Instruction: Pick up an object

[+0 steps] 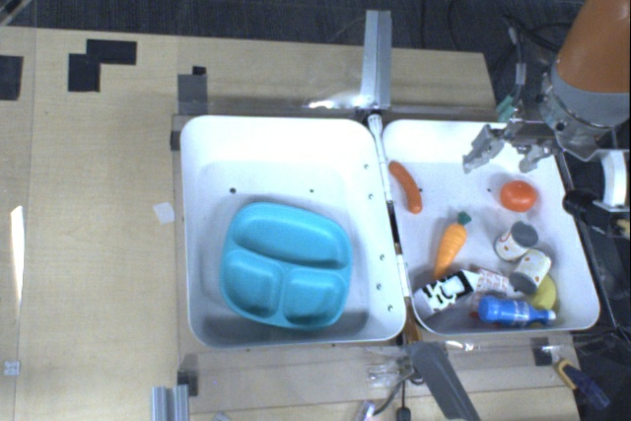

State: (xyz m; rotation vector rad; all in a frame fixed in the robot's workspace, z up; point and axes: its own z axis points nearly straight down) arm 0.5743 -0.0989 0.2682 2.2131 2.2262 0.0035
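The hand point(505, 149) hangs open over the right bin point(434, 138), holding nothing. A tomato point(518, 196) lies just below it, a sausage point(406, 187) well to its left.

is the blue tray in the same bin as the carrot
No, the blue tray lies in the left bin, while the carrot lies in the right bin among the other small items.

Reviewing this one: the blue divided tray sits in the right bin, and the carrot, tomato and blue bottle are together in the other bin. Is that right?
Not quite. The camera view shows the blue divided tray in the left bin, not the right. The carrot, tomato and blue bottle are together in the other bin, the right bin, where the claw hovers.
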